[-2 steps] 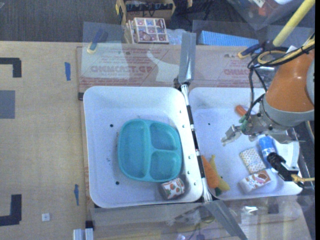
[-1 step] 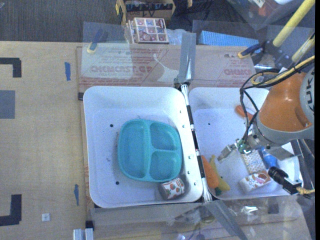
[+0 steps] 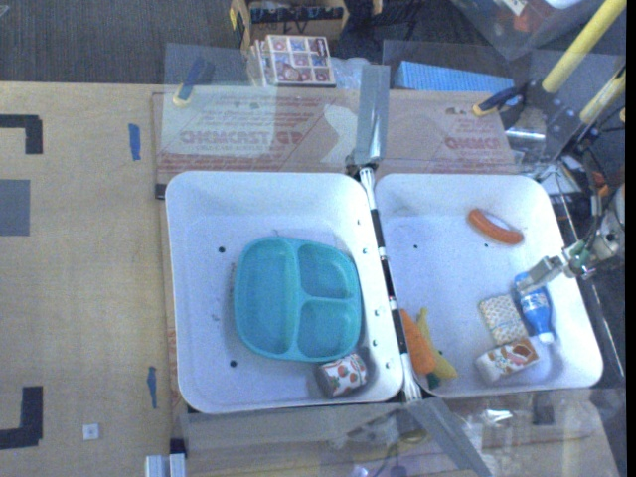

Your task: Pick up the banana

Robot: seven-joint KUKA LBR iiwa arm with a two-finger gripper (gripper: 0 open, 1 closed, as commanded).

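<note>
Banana (image 3: 437,351) beside carrot (image 3: 417,344) — "CHEMCAST" (reversed) on rear protective sheet (image 3: 253,132).

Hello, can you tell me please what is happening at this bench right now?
A robot arm reaches in from the right, its gripper over the right bin, just above a blue bottle. Its job is the banana, which lies untouched at that bin's near left corner beside a carrot. The left bin holds a teal tray.

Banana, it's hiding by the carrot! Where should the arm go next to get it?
Probably toward the near left corner of the right bin: the banana lies there beside the carrot, while the gripper hovers near the blue bottle, well apart.
</note>
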